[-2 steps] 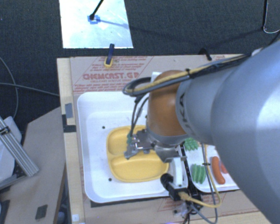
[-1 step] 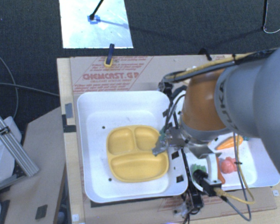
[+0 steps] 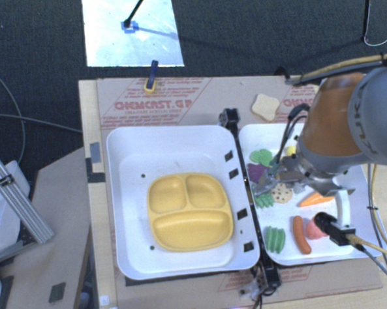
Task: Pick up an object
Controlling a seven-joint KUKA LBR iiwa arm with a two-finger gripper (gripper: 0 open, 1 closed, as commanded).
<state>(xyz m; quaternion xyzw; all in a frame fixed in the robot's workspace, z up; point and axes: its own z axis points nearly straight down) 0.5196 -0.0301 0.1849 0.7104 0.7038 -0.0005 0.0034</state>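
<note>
The right bin holds several toy foods: green lettuce, a purple piece, a chocolate-chip cookie, a green ridged piece, an orange carrot, green beans, a red sausage and a pink piece. My gripper reaches down from the right over the purple piece and the cookie, low in the bin. The arm's orange band and grey body cover the bin's back right part.
The left bin holds a yellow divided plate. A toast slice lies on the cardboard behind the right bin. A blue and yellow tool lies at the back. A black clamp bar runs between the bins.
</note>
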